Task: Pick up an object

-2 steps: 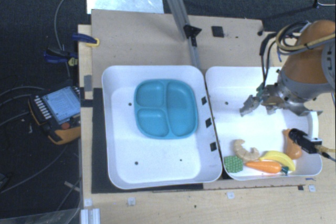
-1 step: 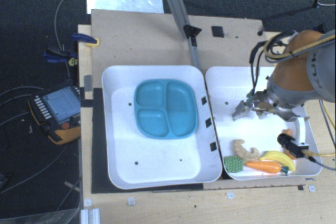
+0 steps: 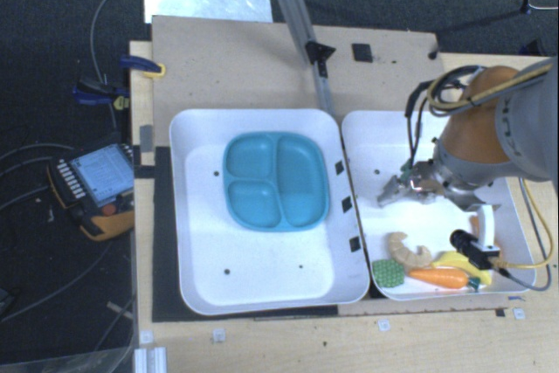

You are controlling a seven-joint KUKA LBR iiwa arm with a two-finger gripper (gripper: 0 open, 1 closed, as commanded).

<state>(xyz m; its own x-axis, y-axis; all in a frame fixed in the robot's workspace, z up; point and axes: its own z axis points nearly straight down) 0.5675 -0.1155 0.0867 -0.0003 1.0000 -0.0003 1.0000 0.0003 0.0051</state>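
My arm (image 3: pixel 489 131) comes in from the right edge of the frame, orange band bulging above the wrist, and bends down over the right bin (image 3: pixel 367 135). My gripper (image 3: pixel 393 190) points left, low over the middle of that bin, with nothing between my fingers; how wide they stand I cannot tell. The objects lie below it at the lower right: a tan curved piece (image 3: pixel 406 250), a green disc (image 3: pixel 389 273), a carrot (image 3: pixel 437 278) and a banana (image 3: pixel 461 262). A blue plate (image 3: pixel 276 181) sits in the left bin (image 3: pixel 196 275).
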